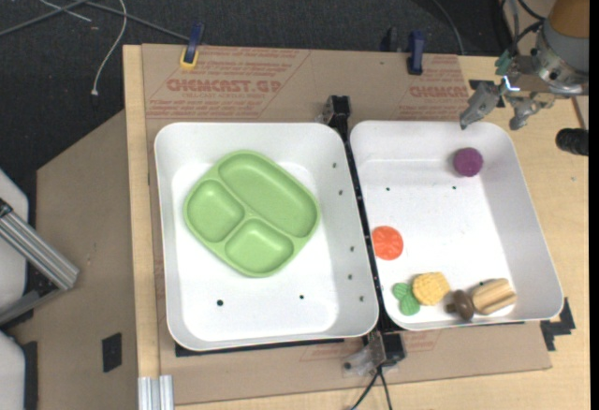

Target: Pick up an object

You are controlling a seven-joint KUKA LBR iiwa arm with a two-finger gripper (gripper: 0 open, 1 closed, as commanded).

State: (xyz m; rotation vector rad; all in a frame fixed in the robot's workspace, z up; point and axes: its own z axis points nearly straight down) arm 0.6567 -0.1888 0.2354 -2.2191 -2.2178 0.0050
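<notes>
I see the fingers [493, 110] spread wide, holding nothing, above the right bin's [524, 212] far rim, the purple ball [468, 161] near below, cardboard-covered bench [243, 80], dark cabled floor [94, 6]

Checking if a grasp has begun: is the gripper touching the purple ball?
Apart. The camera view shows the gripper above the right bin's far rim, with bare white floor between it and the purple ball.

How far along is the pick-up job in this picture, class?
Done: nothing is lifted yet; the purple ball, orange disc and yellow-green toy all lie in the right bin. In hand: the gripper hangs open above that bin's far edge. Left: descend, grasp, lift.
</notes>
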